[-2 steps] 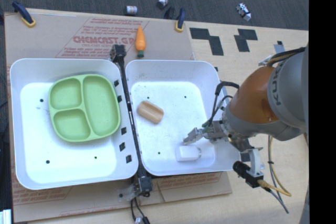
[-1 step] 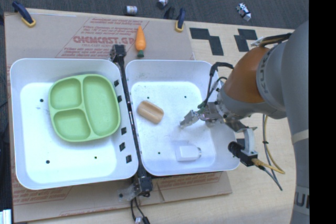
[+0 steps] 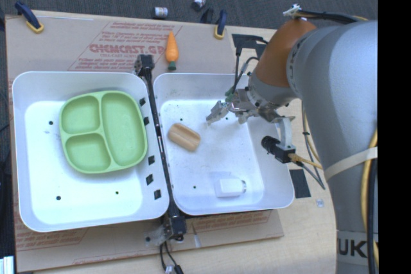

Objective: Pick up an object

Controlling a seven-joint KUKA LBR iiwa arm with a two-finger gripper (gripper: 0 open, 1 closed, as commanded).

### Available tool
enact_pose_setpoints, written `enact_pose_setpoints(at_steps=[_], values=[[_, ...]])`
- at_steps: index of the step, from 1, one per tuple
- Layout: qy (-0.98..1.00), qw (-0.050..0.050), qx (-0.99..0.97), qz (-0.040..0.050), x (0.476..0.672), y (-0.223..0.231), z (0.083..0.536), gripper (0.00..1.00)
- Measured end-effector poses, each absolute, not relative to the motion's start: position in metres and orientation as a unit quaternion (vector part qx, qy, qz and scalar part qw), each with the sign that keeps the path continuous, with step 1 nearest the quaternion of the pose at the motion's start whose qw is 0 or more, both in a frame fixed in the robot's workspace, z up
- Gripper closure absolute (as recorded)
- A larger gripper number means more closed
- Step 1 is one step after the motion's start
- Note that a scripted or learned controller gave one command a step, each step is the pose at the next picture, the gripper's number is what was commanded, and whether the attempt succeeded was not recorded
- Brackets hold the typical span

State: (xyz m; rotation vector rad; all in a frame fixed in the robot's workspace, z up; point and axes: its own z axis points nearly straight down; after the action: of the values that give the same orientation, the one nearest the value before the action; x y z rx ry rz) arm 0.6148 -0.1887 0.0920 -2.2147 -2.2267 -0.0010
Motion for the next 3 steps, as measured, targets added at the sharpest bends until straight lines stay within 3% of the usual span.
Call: enact_pose_setpoints(at_steps=[1,2,3], values=[[-0.711,0.001,-0.704,0.0001,0.615,-0.189,0.102,1.0],[-0.708,0.0,-0.706,0.0004,0.52,-0.212,0.178,1.0],[-0.709,0.001,-0.706,0.0005,0.52,-0.211,0.177,0.0]])
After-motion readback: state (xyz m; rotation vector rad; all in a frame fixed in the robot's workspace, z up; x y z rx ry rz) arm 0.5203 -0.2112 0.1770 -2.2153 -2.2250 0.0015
